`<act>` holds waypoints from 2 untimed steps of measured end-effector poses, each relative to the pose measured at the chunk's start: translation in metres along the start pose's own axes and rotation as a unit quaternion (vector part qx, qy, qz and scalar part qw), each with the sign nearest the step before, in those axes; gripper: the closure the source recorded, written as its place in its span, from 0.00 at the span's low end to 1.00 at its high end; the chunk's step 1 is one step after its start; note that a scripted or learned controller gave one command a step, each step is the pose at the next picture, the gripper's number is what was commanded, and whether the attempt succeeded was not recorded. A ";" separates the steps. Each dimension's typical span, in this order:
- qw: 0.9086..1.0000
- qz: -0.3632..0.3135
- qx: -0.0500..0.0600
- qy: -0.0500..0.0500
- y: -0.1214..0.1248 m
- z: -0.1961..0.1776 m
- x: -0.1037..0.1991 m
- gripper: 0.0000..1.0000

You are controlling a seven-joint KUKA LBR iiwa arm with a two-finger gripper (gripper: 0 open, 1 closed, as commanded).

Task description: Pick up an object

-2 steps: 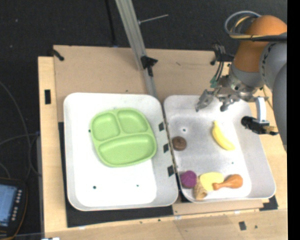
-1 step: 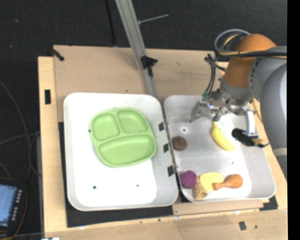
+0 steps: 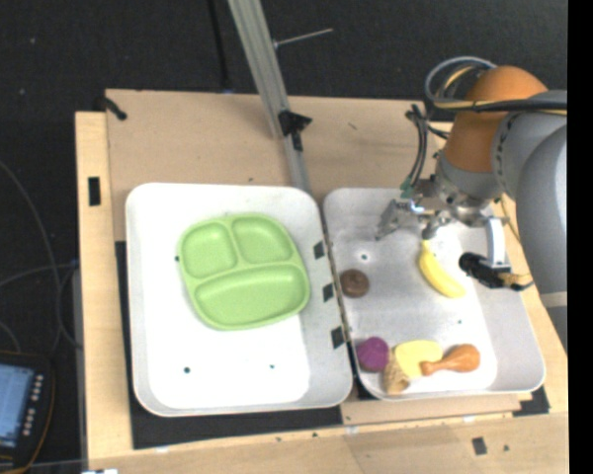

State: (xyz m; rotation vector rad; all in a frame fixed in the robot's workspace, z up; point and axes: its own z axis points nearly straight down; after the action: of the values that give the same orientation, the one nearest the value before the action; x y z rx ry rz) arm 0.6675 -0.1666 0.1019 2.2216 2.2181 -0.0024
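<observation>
- Nearest the camera, along the front wall of the right bin (image 3: 415,314), lie a purple piece (image 3: 373,353), a yellow block (image 3: 415,354) and a brown drumstick-shaped toy (image 3: 453,360). All three are close together.
- A brown round piece (image 3: 354,282) sits near the left wall of the same bin, apart from the others.
- A banana (image 3: 440,273) lies toward the back of the right bin, just below and slightly right of the claw (image 3: 407,223).
- The left bin (image 3: 227,363) holds a green divided plate (image 3: 244,270). Both bins rest on the table (image 3: 178,136).
- The claw hangs over the rear part of the right bin. Its fingers appear spread apart, and nothing is seen between them.
- Step in hand, as judged: approach. No object is grasped, so the pick is not yet made.
- Likely target: the banana, as it is the closest item to the claw. The view does not confirm this choice.
- Next move calls for: centring the claw over the banana, aligning the fingers across its narrow width, descending until the fingers straddle it, then closing and lifting.
- Caution: the banana is curved and smooth, so an off-centre grip may slip.
</observation>
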 end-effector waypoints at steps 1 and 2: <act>1.000 0.000 -0.001 -0.001 0.001 -0.012 -0.001 1.00; 1.000 0.000 -0.002 0.000 -0.005 -0.059 -0.003 1.00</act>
State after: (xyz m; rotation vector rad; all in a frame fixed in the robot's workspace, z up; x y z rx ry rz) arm 0.6628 -0.1697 0.1608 2.2203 2.2155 0.0037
